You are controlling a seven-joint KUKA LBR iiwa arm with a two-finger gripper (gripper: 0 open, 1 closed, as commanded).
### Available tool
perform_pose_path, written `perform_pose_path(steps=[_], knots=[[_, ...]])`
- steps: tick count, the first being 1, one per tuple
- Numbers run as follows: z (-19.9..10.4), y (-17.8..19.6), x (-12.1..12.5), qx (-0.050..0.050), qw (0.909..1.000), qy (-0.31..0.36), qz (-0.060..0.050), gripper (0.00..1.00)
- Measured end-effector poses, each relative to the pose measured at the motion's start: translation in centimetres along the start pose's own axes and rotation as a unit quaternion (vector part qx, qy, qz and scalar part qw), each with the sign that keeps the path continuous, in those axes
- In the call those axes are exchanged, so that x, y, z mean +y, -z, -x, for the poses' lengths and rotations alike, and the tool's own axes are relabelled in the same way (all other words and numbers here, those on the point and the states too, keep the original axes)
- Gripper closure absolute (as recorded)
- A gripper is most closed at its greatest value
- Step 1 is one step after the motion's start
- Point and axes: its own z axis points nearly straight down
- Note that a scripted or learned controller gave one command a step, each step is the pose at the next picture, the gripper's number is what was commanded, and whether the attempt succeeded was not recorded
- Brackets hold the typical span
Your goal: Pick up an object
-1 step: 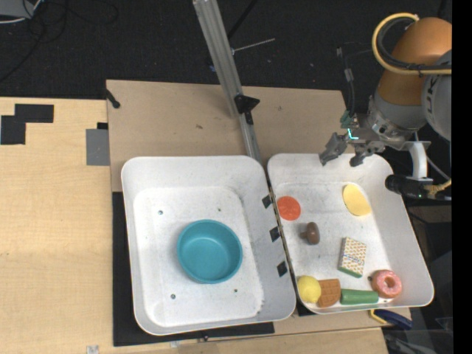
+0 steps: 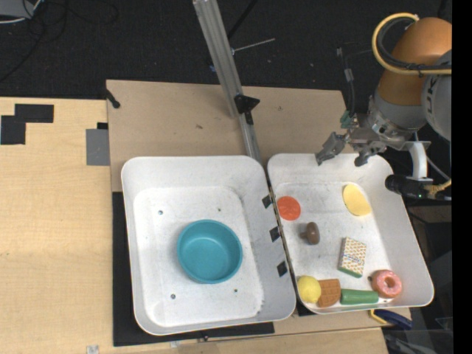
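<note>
My gripper (image 2: pixel 345 151) hangs over the far edge of the right bin (image 2: pixel 413 249), its two dark fingers spread open with nothing between them. Below it in the bin lie a yellow oval piece (image 2: pixel 356 199), an orange round piece (image 2: pixel 288 209), a small brown object (image 2: pixel 312 232), a patterned cracker-like block (image 2: pixel 352 257), a pink donut (image 2: pixel 386 282), a green piece (image 2: pixel 358 297), a yellow lemon-like ball (image 2: pixel 308 289) and a tan-orange block (image 2: pixel 329 292). The yellow oval is the closest item to the fingers.
The left bin (image 2: pixel 147 190) holds a teal bowl (image 2: pixel 209 251). A slanted metal rail (image 2: pixel 225 65) rises behind the bins. Black clips (image 2: pixel 271 216) sit along the divide between the bins. Cables and a black fitting (image 2: pixel 413 186) lie at the right bin's far right edge.
</note>
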Motion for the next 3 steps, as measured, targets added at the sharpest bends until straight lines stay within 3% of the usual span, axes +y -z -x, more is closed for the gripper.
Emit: perform_pose_path(steps=[2, 3], knots=[[0.5, -10.1, 0.3, 0.000, 1.0000, 0.000, -0.002, 0.00], [0.5, -11.7, 0.3, 0.000, 1.0000, 0.000, -0.001, 0.00]])
